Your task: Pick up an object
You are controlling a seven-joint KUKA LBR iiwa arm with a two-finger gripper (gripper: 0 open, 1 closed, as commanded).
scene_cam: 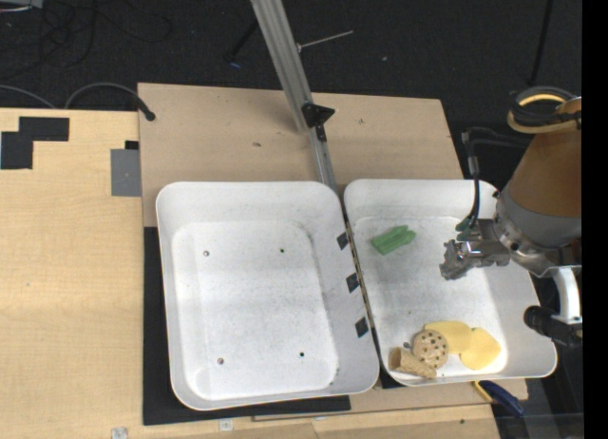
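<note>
The arm came in from the right of the view, its orange band above the grey wrist, and the gripper hung over the right-hand bin, near that bin's right side and about midway along it. The metal fingers pointed toward the bin's centre, but at that size and angle it could not be told whether they stood apart or together, and nothing showed between them. There were the objects: a small green block lay tilted in the far-left part of the right bin, just beside the divider between the two bins, well apart from the gripper. Down at the near edge sat a cluster: a round brown cookie-like piece with dark spots, a tan wedge touching it on the left, and a pale yellow flat piece touching it on the right. The gripper hovered between the green block and that cluster, touching neither. The left-hand bin sat alongside, and a slanted metal rail ran down from the top toward the gap between the bins.
</note>
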